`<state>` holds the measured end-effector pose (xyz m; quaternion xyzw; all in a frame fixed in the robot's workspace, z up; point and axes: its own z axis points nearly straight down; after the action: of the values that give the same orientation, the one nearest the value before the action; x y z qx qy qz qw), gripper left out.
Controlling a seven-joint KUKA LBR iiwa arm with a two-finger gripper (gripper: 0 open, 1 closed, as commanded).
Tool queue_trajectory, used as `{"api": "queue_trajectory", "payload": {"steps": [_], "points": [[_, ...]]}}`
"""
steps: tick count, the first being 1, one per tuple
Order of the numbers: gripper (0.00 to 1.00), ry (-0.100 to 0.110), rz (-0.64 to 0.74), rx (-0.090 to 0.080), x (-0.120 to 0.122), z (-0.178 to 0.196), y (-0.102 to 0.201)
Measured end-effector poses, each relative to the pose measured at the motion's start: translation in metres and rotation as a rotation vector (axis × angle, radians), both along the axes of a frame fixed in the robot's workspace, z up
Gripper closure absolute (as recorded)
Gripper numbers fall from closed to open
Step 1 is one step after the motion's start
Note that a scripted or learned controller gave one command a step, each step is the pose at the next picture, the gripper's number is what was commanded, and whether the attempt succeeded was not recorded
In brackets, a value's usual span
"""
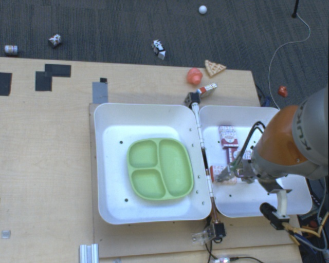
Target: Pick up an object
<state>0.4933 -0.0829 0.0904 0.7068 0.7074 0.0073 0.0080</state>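
From the camera above the bench we see the arm coming in from the right, its orange band over the right bin, with the gripper lowered near that bin's left wall. The wrist hides the fingertips, so we cannot tell whether the hand is released, clenched or grasping anything.

Just beyond the gripper, toward the far side of the same bin, lies a red-and-white packet, flat on the bin floor and reaching down toward the gripper; we cannot tell whether the two touch. Right at the gripper, on its left, a small red-and-white piece lies against the bin floor, too blurred for us to name.

To the gripper's left, across the divider where the two bins meet, the left bin holds a light green divided plate with three compartments, lying flat and well apart from the gripper.

Farther from the gripper, past the far rim of the bins, we see a red ball, a slice-shaped toy and a small red-and-white tube on the bench's far edge. On the dark carpet beyond them lie a small white ball and a few little scattered pieces.
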Motion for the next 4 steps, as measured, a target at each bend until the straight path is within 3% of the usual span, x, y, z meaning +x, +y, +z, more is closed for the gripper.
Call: {"api": "queue_trajectory", "payload": {"steps": [1, 2, 3, 4], "points": [[1.0, -0.007, 0.004, 0.0, 0.003, 0.013, 0.0], [0.0, -0.007, 0.002, -0.001, 0.003, 0.013, 0.0], [0.0, 0.0, 0.001, 0.001, 0.0, 0.0, -0.001], [1.0, -0.006, 0.005, 0.001, 0.003, 0.013, -0.001]]}}
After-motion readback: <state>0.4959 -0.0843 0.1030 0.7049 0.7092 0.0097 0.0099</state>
